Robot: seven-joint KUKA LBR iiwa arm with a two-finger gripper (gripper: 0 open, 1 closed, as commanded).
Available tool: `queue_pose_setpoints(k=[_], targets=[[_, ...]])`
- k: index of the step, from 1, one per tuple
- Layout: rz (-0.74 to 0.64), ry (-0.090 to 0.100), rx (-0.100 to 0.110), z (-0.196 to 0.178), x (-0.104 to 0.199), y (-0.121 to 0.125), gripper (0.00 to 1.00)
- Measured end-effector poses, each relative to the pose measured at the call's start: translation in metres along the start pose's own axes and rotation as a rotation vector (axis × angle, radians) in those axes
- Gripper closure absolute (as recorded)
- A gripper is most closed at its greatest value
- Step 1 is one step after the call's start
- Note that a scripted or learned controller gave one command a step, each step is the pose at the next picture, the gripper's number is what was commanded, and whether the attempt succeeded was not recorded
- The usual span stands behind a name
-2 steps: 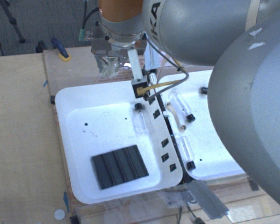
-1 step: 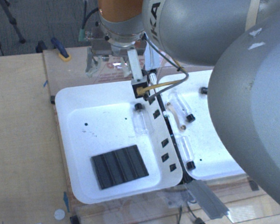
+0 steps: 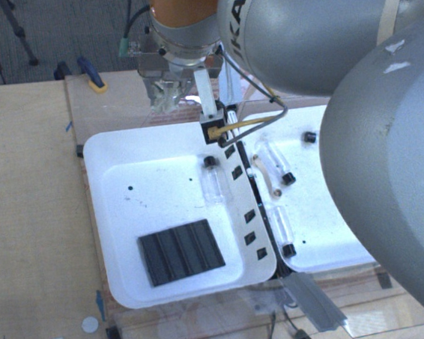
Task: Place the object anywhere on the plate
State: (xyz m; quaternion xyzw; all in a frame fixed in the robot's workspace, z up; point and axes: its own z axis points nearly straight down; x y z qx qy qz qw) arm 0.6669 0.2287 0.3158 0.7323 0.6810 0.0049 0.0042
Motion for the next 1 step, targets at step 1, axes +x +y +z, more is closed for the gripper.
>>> queue_pose_setpoints(k=[1], targets=[[0.000, 0.000, 0.000, 0.0001, 0.0003, -0.0002, 0.00]])
